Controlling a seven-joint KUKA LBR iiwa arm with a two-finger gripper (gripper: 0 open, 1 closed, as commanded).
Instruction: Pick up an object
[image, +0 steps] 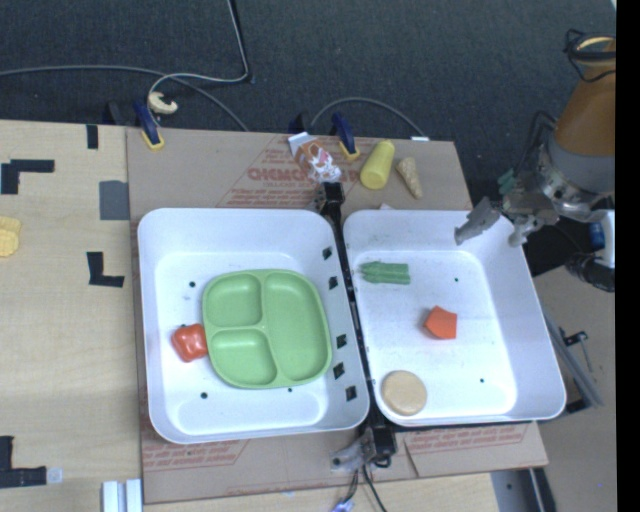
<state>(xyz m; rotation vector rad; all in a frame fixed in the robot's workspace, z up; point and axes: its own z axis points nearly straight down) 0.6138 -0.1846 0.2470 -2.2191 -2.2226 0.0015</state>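
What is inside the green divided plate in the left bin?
The green plate shows bare compartments. A red object lies beside its left edge, in the left bin. Whatever lies under the plate is covered.

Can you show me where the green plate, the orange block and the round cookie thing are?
green plate (268, 328), camera view, on its centre dividers.
orange block (441, 323), camera view, on its top face.
round tan piece (404, 392), camera view, on its flat top.

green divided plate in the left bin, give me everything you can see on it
The green divided plate is a matte, plastic-looking tray with rounded corners and three compartments: one long, two smaller. It lies flat, face up and slightly rotated, near the middle of the left bin. Nothing sits in its compartments. A small red-orange object lies against or right beside its left edge. The hand is far off, over the right bin's far corner.
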